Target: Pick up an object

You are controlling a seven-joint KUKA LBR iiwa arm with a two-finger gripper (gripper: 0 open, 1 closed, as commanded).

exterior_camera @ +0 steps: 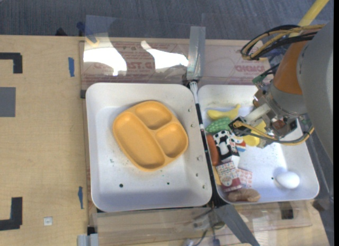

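Brown item [243, 195] lies at right bin [302, 186] front edge. Tool [253, 125] low over toy pile [229, 133]; finger state can't tell. Nothing visibly lifted; pick pending.

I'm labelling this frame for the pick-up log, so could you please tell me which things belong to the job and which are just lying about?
Part of the job:
- end effector, low over the right bin
- clutter beneath it: yellow banana-like toy, green piece, black-and-white toy
- white egg, small printed box, also pickable

Just lying about:
- orange divided plate in the left bin
- blue tape on the bench
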